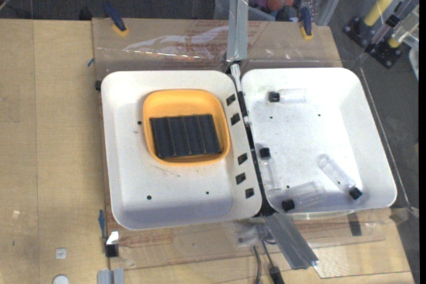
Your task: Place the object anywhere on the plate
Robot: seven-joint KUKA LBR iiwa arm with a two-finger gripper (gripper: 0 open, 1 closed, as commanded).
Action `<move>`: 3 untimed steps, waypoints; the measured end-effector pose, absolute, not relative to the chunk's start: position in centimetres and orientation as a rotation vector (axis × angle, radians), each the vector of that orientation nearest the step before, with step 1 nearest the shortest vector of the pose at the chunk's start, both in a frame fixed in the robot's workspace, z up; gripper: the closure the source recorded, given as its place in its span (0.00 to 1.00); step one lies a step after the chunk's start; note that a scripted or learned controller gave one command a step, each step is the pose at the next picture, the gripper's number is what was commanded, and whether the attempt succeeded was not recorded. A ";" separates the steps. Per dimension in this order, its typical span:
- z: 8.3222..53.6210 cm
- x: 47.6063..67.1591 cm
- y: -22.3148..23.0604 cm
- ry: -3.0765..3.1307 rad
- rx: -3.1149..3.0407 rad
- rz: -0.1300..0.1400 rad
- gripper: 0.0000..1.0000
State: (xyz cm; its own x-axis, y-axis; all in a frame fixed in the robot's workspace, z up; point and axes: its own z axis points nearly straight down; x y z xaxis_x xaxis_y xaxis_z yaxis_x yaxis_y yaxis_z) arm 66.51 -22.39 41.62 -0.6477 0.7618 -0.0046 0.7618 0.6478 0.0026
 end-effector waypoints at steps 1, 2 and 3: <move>43.4 66.7 -22.2 3.049 0.729 0.002 1.00; 43.4 66.0 -22.2 3.136 0.116 0.004 1.00; 43.4 66.5 -22.1 3.130 -0.170 0.002 1.00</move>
